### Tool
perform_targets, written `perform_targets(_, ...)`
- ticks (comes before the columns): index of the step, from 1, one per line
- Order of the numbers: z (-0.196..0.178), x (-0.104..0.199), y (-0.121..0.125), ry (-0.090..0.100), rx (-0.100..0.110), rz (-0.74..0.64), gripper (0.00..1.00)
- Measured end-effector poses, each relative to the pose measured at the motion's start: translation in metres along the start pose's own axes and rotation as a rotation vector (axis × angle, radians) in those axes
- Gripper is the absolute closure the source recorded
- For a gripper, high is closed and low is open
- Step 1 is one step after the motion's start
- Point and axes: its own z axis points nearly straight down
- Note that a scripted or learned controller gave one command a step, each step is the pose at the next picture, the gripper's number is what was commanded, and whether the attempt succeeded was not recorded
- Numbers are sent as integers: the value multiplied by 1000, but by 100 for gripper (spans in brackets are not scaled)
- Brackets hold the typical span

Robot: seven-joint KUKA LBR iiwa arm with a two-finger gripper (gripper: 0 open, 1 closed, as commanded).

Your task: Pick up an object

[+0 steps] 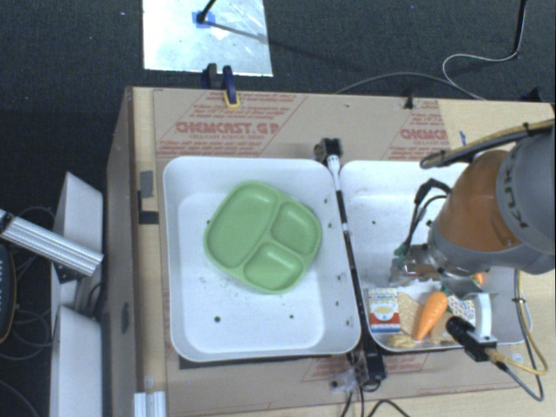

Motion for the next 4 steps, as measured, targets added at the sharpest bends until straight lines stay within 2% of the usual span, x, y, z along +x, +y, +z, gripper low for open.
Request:
perform_targets(1, -119, 36, 13, 0, 1, -2, 100)
perform_targets(2, -118, 36, 12, 0, 3, -2, 0)
perform_targets(3, -205, -15, 19, -1, 1, 0, 0)
perform_targets(4, -42, -89, 10, 0, 7, 1, 0)
